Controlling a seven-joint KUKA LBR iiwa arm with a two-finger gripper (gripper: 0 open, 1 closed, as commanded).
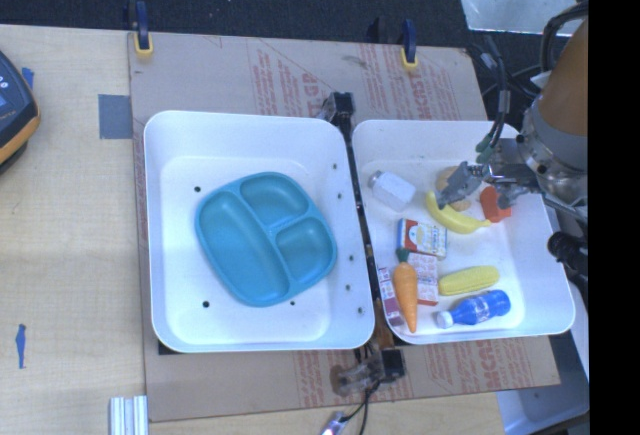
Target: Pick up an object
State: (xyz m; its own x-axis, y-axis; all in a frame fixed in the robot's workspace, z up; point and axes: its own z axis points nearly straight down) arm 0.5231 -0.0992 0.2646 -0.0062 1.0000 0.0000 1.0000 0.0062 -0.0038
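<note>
— While the arm hangs over the right bin (556,321), what's under it?

— A curved yellow banana (452,216), smooth and plasticky, just below the gripper (470,185). A red piece (494,204) sits touching the banana's right end, half covered by the metal, so I can't name it.

— Are the fingers on anything?

— Hard to say from here. The grey claw is a blur over the banana's upper end; whether it is spread or pinched I cannot tell.

— What else is in there?

— A pale, boxy lump (392,188) near the left wall, a small printed carton (421,237), a tapered orange carrot (405,294), a knobbly yellow corn cob (468,280) and a glossy blue bottle (475,309) lying flat.

— And the other bin?

— The left bin (170,314) holds a rounded blue divided plate (265,238), three compartments, matte plastic.

— The arm itself?

— Cut off at the right; just a bit of orange band (568,83) and cables.
</note>
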